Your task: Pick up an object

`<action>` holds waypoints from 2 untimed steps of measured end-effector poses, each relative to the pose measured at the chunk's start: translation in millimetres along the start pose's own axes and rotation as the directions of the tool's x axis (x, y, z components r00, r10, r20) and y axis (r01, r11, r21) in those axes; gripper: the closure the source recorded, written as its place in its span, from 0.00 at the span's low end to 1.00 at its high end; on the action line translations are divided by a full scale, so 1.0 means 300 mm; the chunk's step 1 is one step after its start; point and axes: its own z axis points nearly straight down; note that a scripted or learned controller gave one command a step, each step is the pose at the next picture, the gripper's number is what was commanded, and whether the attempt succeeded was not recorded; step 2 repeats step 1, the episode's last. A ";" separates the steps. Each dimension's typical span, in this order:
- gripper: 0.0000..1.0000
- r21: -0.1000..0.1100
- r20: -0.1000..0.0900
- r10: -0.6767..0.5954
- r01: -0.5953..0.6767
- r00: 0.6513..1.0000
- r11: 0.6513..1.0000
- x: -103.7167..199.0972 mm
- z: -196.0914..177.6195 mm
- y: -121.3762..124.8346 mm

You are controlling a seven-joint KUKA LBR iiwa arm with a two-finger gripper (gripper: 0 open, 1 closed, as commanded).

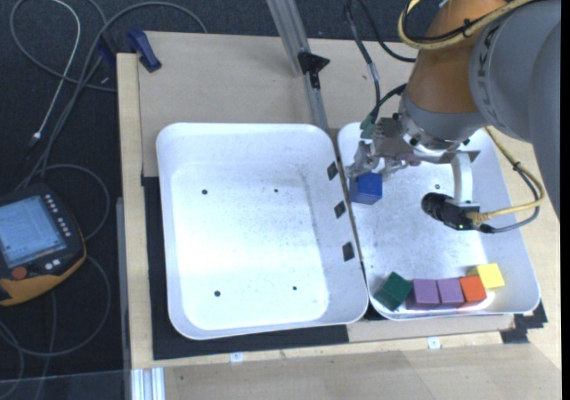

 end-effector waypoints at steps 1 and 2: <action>1.00 0.001 -0.001 0.001 -0.001 1.000 1.000 0.275 -0.342 0.048; 1.00 0.001 -0.001 0.001 -0.001 1.000 1.000 0.275 -0.342 0.048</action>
